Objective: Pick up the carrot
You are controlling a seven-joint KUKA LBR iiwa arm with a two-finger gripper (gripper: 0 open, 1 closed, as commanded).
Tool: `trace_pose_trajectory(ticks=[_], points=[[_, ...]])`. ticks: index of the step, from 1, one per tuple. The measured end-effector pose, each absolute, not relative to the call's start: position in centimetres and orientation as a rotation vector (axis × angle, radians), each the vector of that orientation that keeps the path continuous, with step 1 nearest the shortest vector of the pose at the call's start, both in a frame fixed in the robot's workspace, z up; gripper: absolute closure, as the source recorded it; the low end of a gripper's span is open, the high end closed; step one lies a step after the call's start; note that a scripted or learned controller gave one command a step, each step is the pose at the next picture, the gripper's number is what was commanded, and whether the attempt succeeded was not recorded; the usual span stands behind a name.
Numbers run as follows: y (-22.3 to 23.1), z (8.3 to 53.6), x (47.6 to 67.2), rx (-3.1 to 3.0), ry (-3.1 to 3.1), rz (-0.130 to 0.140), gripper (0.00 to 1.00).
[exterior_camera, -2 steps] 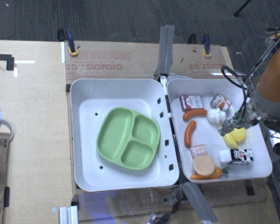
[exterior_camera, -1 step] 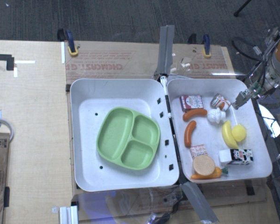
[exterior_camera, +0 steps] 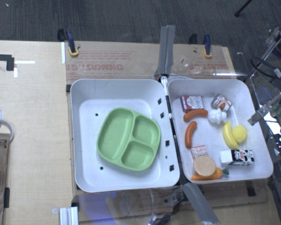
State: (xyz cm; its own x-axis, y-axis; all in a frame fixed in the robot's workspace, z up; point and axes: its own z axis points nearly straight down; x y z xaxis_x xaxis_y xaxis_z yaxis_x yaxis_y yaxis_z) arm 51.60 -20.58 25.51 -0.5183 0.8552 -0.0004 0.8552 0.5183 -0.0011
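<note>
You see the gripper [exterior_camera: 258, 116] over the right bin's [exterior_camera: 258, 97] rim, its grip state unclear, carrot [exterior_camera: 217, 174] well apart from it.

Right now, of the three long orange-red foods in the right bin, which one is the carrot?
The carrot lies at the bin's near edge, partly under a round tan patty, with a green tip. The two sausages sit farther back, uncovered, plain-ended.

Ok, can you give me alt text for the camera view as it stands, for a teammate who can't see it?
The carrot lies at the near edge of the right bin, partly under a round cracker-like disc, among two sausages, a banana, a lemon and small cartons. The left bin holds a green divided plate. The arm's pincer sits at the right bin's right rim.
</note>
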Motion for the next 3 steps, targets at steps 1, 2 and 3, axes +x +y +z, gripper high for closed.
trace_pose_trajectory(ticks=[1,2,3], points=[[-22.1,23.4,61.0,-1.264,-2.88,0.001,1.0],[-22.2,26.0,59.2,-0.418,-3.118,0.0,1.0],[-22.2,26.0,59.2,-0.418,-3.118,0.0,0.0]])
